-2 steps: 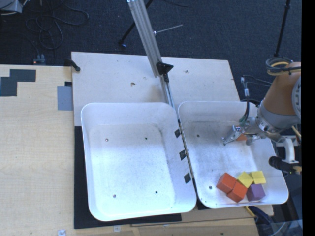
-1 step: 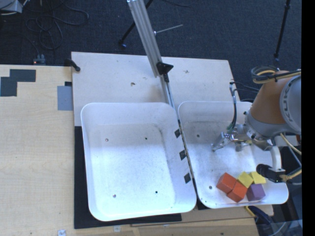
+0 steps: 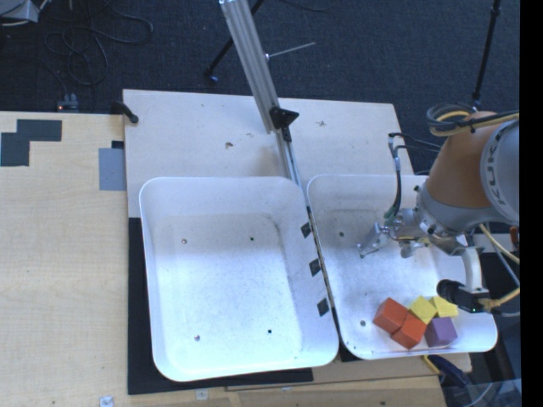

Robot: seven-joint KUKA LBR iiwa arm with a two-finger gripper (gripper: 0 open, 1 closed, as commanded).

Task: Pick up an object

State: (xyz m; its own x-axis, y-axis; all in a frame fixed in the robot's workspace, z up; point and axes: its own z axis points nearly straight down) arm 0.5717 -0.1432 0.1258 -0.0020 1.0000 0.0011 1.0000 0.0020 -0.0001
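Near right corner of right bin (image 3: 356, 346): four small blocks huddled, touching — orange block (image 3: 399, 320), two yellow blocks (image 3: 423, 309) (image 3: 445, 305), purple block (image 3: 440, 332). Judged rigid, light, flat-sided; tight packing hampers grip. Orange block's free left side looks best hold. Farther in, gripper (image 3: 373, 242) hovers mid-bin, grasping nothing; finger state: cannot tell.

robot lab; floor cables (image 3: 85, 36); bench bins (image 3: 170, 195)

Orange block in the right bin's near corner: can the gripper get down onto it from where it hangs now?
Probably yes. The gripper hangs over the right bin, and bare floor lies between it and the orange block. The catch: a yellow block and a purple block crowd against its right side.
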